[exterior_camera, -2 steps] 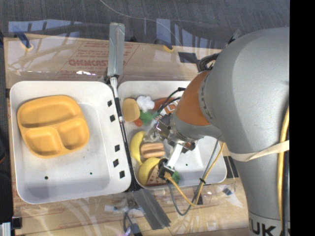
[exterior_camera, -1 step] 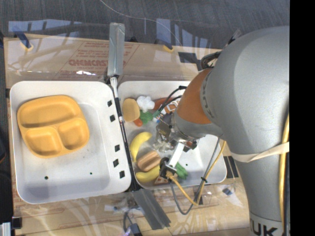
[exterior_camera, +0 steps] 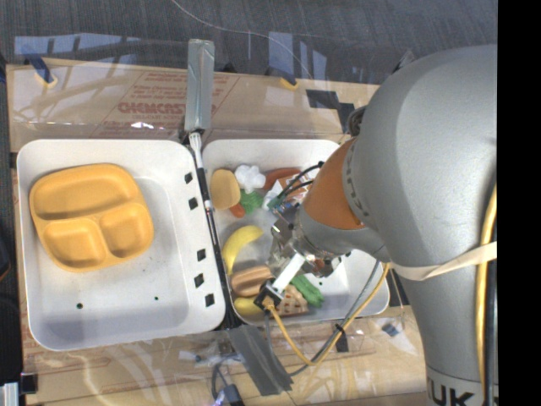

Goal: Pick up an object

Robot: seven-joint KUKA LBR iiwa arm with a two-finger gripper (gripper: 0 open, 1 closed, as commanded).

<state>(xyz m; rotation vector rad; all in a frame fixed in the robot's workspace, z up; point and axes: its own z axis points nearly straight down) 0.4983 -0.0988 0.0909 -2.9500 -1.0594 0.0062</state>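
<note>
Right shallow white bin (exterior_camera: 355, 152), on the bench: holds the hand (exterior_camera: 286, 235) and the loose objects to pick from.
- Hand: low over the bin's middle, largely covered by the grey arm (exterior_camera: 431, 159); whether it is apart or together cannot be told.
- Curved yellow toy banana (exterior_camera: 240, 244): just left of the hand.
- Toy hot dog in a tan bun (exterior_camera: 251, 279): below-left of the hand, near it.
- Small yellow piece (exterior_camera: 246, 307): beyond the hot dog, at the bin's corner, shape unclear.
- Round tan toy bun (exterior_camera: 225, 189): above-left.
- White fluffy lump (exterior_camera: 249, 175) and green leafy piece (exterior_camera: 251, 200): above the hand, kind unclear.
- Red-orange item (exterior_camera: 282, 176): above, partly cut off by the arm.
- Green piece on a tan waffle-like slab (exterior_camera: 294, 303): below the hand, partly hidden.

Left shallow white bin (exterior_camera: 101, 320): well left of the hand, holds a yellow three-compartment plastic tray (exterior_camera: 89, 214).
</note>
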